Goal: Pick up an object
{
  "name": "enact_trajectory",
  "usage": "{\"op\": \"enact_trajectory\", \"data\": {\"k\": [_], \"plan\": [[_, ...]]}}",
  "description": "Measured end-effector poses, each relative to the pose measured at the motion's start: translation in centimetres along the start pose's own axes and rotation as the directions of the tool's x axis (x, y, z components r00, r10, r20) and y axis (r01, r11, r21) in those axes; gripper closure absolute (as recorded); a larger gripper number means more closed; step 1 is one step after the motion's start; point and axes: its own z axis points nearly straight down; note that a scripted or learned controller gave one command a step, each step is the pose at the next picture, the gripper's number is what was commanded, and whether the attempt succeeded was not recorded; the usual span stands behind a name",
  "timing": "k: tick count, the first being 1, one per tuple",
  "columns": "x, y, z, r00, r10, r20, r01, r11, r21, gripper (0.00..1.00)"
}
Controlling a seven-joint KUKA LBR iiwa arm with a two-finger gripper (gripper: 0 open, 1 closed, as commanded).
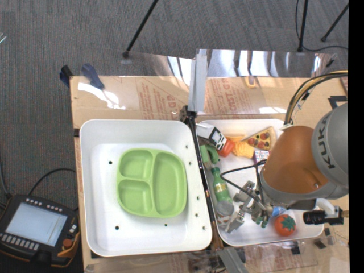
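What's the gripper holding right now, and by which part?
Cannot be told. The gripper is low in the right bin, among the green bottle and tomato, with nothing visibly between its fingers.

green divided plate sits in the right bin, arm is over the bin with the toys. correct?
Not quite. The camera view shows the green divided plate in the left bin, not the right one. The rest holds: the arm is over the right bin, the one with the toys, such as the tomato and the green bottle.
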Motion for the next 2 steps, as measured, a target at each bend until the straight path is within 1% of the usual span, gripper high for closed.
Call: {"op": "enact_trajectory", "data": {"k": [1,2], "plan": [[-6.5,2.0,-0.1,1.000,0.001,0.005,-0.001,1.000,0.000,0.00],[-12.7,4.0,-0.2,0.987,0.158,0.006,-0.158,0.987,-0.001,0.00]]}}
